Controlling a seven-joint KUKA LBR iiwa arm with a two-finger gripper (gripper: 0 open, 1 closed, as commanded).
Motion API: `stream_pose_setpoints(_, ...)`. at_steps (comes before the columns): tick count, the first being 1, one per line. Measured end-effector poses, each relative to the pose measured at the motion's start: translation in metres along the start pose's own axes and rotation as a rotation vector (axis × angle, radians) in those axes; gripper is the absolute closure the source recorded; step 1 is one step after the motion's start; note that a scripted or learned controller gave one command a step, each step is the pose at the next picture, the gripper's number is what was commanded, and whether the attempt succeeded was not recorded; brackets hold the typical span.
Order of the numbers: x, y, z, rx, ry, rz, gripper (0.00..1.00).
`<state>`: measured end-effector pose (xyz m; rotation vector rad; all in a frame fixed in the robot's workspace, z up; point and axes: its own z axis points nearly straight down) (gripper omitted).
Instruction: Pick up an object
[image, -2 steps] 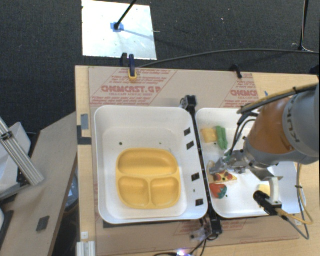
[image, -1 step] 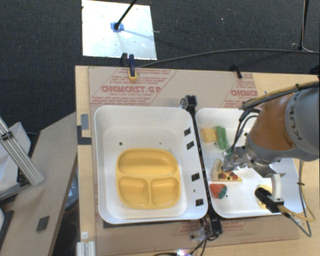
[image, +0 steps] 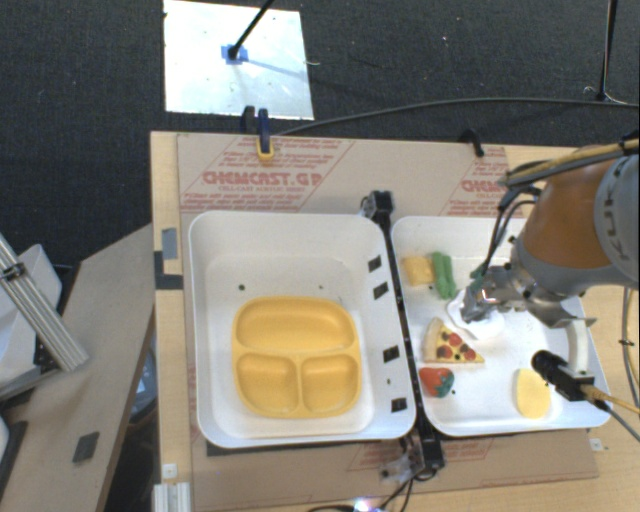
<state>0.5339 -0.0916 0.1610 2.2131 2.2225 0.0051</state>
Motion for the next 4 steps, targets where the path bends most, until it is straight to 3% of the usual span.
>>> stream_pose_setpoints(1, 0.000, 0.002, -0.043, 0.001, 0.000, 0.000, 1.00)
stream_pose_setpoints(3, 0.099, 0.018, -0.066, 0.003, 0.002, -0.004, 1.00)
stream_pose_setpoints(4, 0.145, 0.040, -0.065, 0.003, 0.002, -0.004, 1.00)
